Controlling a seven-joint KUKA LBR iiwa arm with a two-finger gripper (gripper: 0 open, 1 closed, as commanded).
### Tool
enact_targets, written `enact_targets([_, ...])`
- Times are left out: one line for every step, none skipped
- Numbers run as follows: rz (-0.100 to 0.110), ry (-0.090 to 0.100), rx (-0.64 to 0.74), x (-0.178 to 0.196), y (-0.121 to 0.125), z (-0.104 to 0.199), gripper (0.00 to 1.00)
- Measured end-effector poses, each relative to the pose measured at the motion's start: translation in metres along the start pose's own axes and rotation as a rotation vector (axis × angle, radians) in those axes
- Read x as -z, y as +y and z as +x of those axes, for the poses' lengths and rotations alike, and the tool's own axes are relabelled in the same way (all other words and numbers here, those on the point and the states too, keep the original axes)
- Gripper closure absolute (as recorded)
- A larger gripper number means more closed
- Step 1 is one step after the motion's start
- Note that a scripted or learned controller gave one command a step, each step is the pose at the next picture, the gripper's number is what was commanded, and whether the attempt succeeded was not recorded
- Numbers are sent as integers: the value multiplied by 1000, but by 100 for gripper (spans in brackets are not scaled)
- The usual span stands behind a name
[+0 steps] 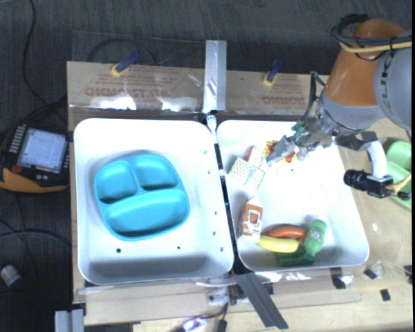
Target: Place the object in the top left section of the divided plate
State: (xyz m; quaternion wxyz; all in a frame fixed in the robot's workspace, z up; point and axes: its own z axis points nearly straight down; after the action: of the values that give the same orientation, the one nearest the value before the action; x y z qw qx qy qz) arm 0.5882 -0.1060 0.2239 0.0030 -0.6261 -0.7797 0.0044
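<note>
The arm (373, 68) (upper part) runs off the right edge.

Grey arm (400, 88), orange band (363, 61)

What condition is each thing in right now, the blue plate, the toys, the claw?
Divided plate: flat in the left bin, sections bare.
Gripper: low over the right bin, by a small orange item.
Banana: lying flat.
Green bottle: on its side.
Patterned box: lying flat.

Fixed overhead camera, slanted down, both bins (83, 254) framed
</note>
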Motion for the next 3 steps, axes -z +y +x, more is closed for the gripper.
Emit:
enact_targets([-4,1,554,-70,9,-47,100])
enact_targets([-5,2,602,-19,16,19,100])
enact_targets([-4,1,548,7,63,61,100])
